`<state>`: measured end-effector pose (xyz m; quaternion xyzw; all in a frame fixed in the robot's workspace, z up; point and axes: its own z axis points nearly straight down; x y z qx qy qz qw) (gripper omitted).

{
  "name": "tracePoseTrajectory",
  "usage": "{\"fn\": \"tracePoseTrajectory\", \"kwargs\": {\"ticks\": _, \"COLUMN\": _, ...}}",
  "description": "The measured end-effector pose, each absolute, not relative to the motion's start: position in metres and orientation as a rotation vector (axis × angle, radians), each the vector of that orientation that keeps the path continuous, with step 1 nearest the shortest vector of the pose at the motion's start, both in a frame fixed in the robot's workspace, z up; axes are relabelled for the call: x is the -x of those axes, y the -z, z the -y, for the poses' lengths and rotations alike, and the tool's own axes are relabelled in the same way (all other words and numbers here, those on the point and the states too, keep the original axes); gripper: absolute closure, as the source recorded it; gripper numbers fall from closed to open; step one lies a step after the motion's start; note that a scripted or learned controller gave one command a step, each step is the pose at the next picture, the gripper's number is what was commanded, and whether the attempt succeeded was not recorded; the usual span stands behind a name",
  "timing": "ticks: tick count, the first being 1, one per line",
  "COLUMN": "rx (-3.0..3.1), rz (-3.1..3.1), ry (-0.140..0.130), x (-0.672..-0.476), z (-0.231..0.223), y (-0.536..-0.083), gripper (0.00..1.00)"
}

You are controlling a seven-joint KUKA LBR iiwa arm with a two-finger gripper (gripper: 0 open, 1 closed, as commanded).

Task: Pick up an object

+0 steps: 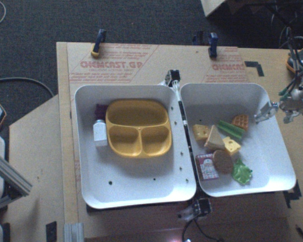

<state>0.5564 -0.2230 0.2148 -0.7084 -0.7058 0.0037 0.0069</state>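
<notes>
While the gripper (269, 111) hangs at the right bin's (272, 170) far rim, finger state unclear, waffle (240, 121) just left.

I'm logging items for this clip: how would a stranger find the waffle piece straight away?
Look in the right bin, where the toy food lies in a cluster. The waffle piece sits at the cluster's far right corner, touching the green beans. It alone is orange-brown with a grid of square dents.

Divided plate (138, 127) in left bin (91, 183); bottle (100, 132) just left of plate; food pieces (222, 145) in bin (272, 160) right of plate.
</notes>
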Motion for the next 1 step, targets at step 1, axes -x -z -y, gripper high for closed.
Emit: {"fn": "tracePoseTrajectory", "kwargs": {"ticks": 1, "rx": 2.221, "rz": 2.221, "ry": 0.0, "x": -0.5595, "z": 0.2224, "y": -0.2228, "gripper": 0.0}}
